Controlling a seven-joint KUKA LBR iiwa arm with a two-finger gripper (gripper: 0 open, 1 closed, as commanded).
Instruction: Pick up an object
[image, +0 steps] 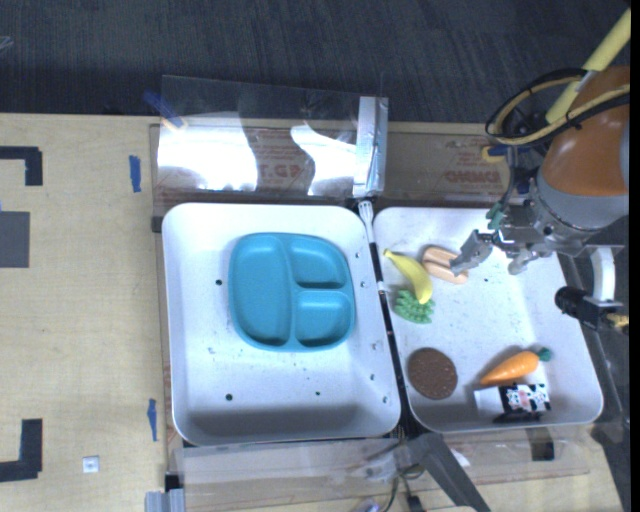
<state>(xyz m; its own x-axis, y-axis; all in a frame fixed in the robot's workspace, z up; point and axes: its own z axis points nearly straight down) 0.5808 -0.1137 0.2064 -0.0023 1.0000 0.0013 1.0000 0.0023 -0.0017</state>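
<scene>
Hand (487, 247) over right bin (570, 400) far edge, fingers spread, pinching nothing. Sausage (440, 262) just beside fingertip, touching banana (412, 275). Risk: closing off-centre nudges sausage aside, or catches banana too.

cardboard backing (440, 175) with faint print, not legible

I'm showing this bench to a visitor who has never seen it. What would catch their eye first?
Probably the blue divided plate, alone in the middle of the left bin. Next, the toy food scattered in the right bin: a banana and a hot dog near its top left, an orange carrot lower right. The gripper hangs right beside the hot dog.
</scene>
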